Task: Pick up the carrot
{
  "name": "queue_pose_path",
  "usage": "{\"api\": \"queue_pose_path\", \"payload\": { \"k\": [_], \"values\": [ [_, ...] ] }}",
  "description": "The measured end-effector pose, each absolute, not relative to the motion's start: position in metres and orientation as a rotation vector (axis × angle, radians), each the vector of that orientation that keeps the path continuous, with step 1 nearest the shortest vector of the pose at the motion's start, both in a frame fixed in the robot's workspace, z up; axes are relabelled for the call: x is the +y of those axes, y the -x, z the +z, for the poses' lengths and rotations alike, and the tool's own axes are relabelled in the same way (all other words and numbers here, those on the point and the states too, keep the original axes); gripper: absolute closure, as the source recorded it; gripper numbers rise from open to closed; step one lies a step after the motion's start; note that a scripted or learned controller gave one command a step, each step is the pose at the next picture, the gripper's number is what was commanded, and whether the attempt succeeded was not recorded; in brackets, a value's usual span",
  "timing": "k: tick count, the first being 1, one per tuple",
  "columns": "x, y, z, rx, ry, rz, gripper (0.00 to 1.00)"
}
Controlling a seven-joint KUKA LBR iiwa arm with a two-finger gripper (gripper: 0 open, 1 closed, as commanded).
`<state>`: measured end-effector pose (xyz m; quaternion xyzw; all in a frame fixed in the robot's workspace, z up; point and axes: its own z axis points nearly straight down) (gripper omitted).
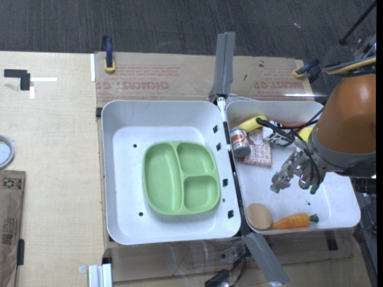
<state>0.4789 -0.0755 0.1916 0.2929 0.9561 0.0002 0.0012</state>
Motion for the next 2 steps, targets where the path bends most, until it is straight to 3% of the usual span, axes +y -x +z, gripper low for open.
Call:
{"api": "queue_pose_path", "payload": {
  "k": [1,2],
  "values": [
    [-0.005,-0.480,0.268,2.894,-1.215,0.000,1.00],
    [-0.103,-0.479,0.410,3.000,-0.922,-0.001,1.00]
  ]
}}
